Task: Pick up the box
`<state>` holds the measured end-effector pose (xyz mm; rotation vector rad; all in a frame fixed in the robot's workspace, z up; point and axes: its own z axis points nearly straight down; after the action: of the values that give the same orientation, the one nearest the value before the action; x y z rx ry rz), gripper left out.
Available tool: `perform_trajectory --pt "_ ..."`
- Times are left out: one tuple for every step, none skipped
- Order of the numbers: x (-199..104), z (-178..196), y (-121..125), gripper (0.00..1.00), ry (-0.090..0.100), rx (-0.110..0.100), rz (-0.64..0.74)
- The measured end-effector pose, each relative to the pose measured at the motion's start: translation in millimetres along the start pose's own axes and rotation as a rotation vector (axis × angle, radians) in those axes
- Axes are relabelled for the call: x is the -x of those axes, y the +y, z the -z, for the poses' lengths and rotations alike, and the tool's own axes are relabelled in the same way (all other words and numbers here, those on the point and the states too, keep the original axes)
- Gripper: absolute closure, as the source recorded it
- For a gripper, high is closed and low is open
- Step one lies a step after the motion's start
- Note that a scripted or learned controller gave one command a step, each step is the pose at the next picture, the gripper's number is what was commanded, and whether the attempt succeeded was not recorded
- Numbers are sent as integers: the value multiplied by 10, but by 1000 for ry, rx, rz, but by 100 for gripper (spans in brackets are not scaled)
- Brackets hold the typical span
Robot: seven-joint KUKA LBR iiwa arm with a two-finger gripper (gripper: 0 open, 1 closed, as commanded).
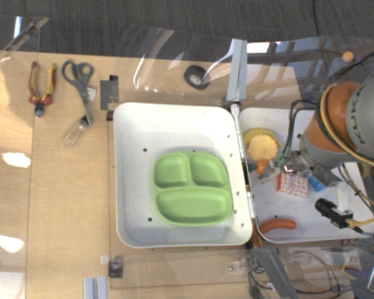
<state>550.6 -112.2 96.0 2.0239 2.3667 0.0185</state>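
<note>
The box (pixel 293 185) is small, white with a red pattern, and lies flat in the middle of the right bin (pixel 311 229). My gripper (pixel 288 166) hangs low over the right bin, just above the box's far edge and close to it. The grey arm with its orange band (pixel 336 123) comes in from the right and hides the bin's far right part. Nothing shows held in the gripper.
A yellow lumpy toy (pixel 262 146) and a small orange piece (pixel 262 166) lie left of the gripper. A red sausage (pixel 277 225) rests by the right bin's front wall. A green divided plate (pixel 192 188) sits in the left bin (pixel 131 167). Scissors (pixel 81 83) and pliers (pixel 38 87) lie on the bench.
</note>
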Motion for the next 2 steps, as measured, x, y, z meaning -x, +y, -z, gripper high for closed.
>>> perform_trajectory --pt "13 137 46 100 -7 14 3" --pt "15 129 39 0 -7 11 3"
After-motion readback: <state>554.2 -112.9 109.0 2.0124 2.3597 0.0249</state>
